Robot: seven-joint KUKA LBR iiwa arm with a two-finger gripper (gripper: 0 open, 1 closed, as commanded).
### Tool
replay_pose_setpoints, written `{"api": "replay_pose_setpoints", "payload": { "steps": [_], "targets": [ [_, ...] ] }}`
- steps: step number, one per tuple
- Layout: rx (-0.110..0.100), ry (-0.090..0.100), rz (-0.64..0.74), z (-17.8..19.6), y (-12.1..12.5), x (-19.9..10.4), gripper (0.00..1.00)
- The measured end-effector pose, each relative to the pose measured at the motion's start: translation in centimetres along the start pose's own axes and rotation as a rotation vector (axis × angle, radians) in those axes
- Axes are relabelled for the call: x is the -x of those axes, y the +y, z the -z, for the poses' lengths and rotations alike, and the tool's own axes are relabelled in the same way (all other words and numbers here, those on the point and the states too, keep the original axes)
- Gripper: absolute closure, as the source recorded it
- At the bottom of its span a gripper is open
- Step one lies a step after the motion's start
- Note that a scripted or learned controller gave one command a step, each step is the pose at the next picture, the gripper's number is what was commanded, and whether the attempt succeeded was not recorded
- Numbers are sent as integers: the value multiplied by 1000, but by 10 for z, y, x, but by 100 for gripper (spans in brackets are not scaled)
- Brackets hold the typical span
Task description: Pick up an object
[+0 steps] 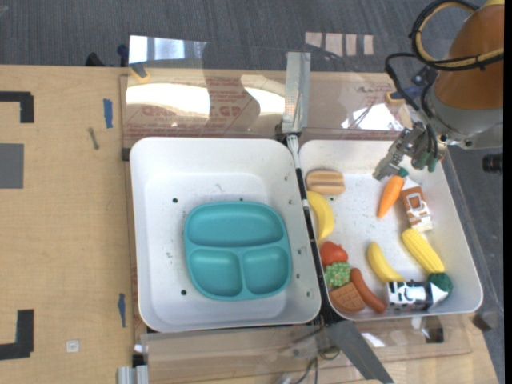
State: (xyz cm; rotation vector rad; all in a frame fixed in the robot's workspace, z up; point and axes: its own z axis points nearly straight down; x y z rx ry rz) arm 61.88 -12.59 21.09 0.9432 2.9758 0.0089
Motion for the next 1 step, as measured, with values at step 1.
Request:
{"api": "replay_pose_setpoints", "payload": {
  "steps": [1],
  "targets": [
    [-2,7,-62,48,62,-19,100]
  ]
}}
